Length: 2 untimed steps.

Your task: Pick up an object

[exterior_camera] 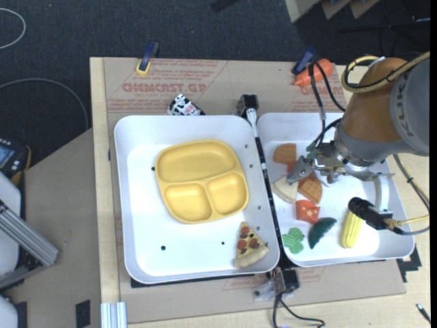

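While the gripper (305, 170) hangs low in the right bin (382, 250), we see its metal fingers (298, 174) spread a little, with nothing between them: released, holding no object. The tips sit just above a crowd of toy food: a brown bread-like piece (285, 154) on the far side, a pale wedge (286, 188) and an orange-brown slice (311, 189) right beneath, and a red piece (307, 211) nearer to us. Any of these could be the pick, and that is our worry. They lie touching or nearly so, and we judge a closing finger could land on the seam between two and push both aside, or pinch a thin edge that slips out.

Nearer still lie a green leafy piece (293, 238), a dark green pepper-like shape (320, 231) and a corn cob (351, 229), better spaced. The wall between the bins stands close on the gripper's left, so there's little room to sweep that way. In the left bin (130, 197) we see a yellow divided plate (201, 181) and a pizza slice (250, 244) near the front corner, with bare floor around them.
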### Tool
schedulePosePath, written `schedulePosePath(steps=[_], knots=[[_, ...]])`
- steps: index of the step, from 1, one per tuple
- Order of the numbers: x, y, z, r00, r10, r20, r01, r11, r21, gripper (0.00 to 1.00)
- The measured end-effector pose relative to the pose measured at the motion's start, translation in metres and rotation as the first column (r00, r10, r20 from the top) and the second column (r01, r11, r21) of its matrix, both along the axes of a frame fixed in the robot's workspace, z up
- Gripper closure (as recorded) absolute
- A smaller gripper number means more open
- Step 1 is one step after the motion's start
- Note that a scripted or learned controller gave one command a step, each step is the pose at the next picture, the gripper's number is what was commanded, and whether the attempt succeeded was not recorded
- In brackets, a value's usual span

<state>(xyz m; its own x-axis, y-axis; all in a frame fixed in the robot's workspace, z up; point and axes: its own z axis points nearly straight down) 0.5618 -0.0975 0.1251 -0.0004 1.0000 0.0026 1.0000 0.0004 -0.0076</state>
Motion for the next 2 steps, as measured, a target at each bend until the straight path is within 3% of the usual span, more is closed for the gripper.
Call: schedulePosePath(steps=[1,2], knots=[[0.003,0.002,-0.037,1.000,-0.001,0.012,0.001,1.000,0.003,0.00],[0.005,-0.001,-0.023,1.000,-0.001,0.022,0.001,1.000,-0.005,1.00]])
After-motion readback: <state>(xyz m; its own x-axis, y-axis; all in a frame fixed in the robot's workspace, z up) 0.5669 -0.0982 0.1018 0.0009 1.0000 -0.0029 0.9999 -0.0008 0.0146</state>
